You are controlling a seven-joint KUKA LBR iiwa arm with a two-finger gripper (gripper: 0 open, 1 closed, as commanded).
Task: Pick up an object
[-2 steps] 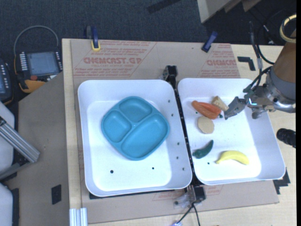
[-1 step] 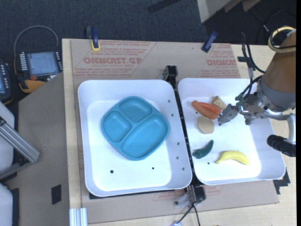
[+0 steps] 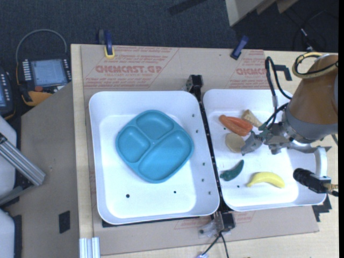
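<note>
The arm [image 3: 314, 104] comes in from three o'clock over the right bin [image 3: 306, 198]. Its pincer [image 3: 252, 142] sits low near the bin's middle, pointing toward nine o'clock. The fingers look closed or nearly so, though whether anything is between them cannot be told from this angle.

Four things lie around it in the right bin. A tan disc [image 3: 235, 143] lies just at nine o'clock of the pincer tip, touching or nearly touching it. An orange carrot [image 3: 235, 124] lies at eleven o'clock of the pincer, near it, with a pale beige lump [image 3: 251, 117] just beside the carrot at twelve o'clock of the pincer. A dark green pepper [image 3: 233, 171] lies at seven o'clock, a little apart. A banana [image 3: 265, 180] lies at five o'clock, apart from the pincer, near the bin's front.

The left bin [image 3: 107, 198] holds a blue divided plate [image 3: 155, 145] near its middle. Both bins rest on the tabletop [image 3: 161, 63].
</note>
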